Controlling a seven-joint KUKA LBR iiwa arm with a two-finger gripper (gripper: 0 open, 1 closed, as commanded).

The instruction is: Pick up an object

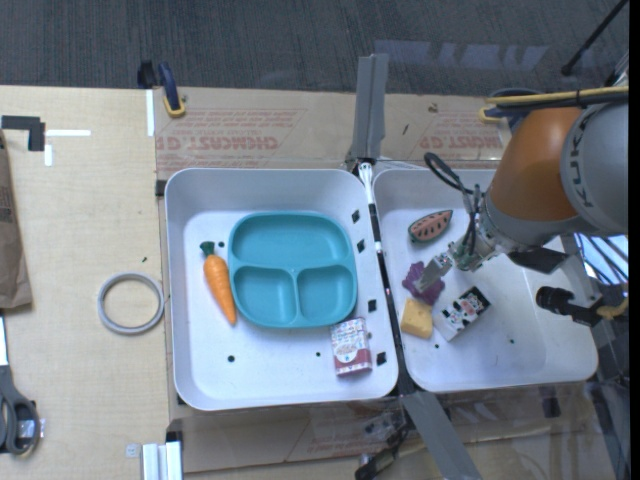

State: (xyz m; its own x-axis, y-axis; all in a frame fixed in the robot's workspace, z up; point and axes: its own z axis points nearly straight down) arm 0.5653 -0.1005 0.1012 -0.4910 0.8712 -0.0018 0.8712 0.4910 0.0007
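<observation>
In the right bin (pixel 520 363) lie a watermelon slice (pixel 432 225), a purple toy (pixel 422 281), a yellow cheese wedge (pixel 417 318) and a black-and-white block (pixel 465 310). My gripper (pixel 447 264) reaches in from the right and hangs low in the bin, right at the upper right edge of the purple toy. Whether it touches the toy I cannot tell. The arm's orange band (pixel 535 173) covers the bin's back right part.
The left bin (pixel 185 298) holds a teal divided plate (pixel 293 270), a carrot (pixel 219 286) along the plate's left side and a small red-and-white carton (pixel 351 348) near the front right. A grey ring (pixel 131 302) lies on the bench to the left.
</observation>
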